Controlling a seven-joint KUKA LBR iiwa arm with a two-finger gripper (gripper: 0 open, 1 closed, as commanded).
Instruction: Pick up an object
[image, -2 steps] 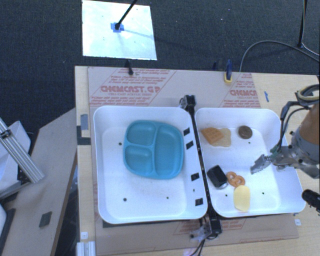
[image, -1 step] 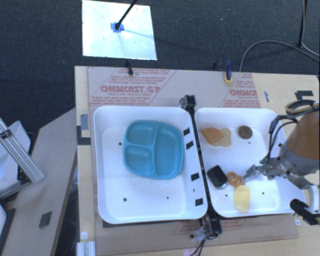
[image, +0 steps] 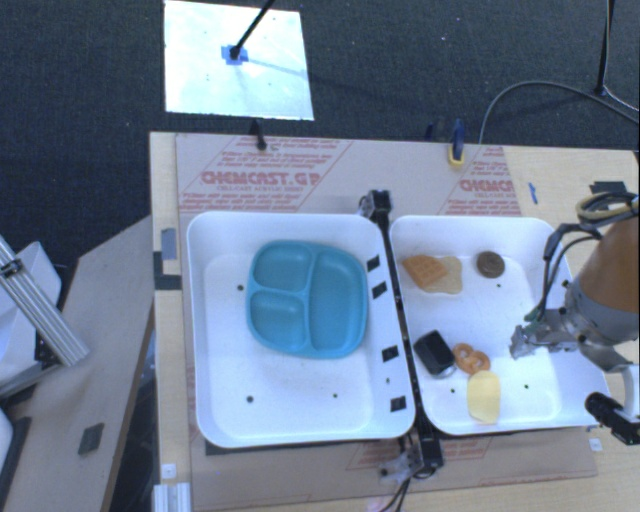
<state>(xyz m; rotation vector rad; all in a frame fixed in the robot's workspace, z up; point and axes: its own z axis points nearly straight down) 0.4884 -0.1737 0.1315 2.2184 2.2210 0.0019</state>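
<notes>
Overhead, two shallow white bins sit side by side on a bench lined with brown protective sheeting (image: 300, 170) printed "CHEMCAST GP" in red, the word repeated at the upper right and partly cut off. At far left, a metal rail (image: 40, 315) slants across a lower tan surface. Above the bench, a pale square sheet (image: 237, 62) lies on dark carpet.

The left bin (image: 225, 400) holds a blue divided plate (image: 306, 298), three compartments showing, near its centre. Black clips (image: 385, 320) dot the seam between the bins.

The right bin (image: 520, 400) holds five small things: an orange waffle-like piece (image: 433, 272) on a pale patch at upper left, a round brown object (image: 490, 264) just beside it, a black block (image: 434, 352) lower down, an orange pretzel-shaped toy (image: 471, 357) touching or nearly touching the block, and a pale yellow oblong (image: 484, 396) just below.

The gripper (image: 528, 340) hangs over the bin's right side, apart from every object; whether its fingers are spread or closed cannot be told. The arm (image: 610, 280) is cut off at the right edge.
</notes>
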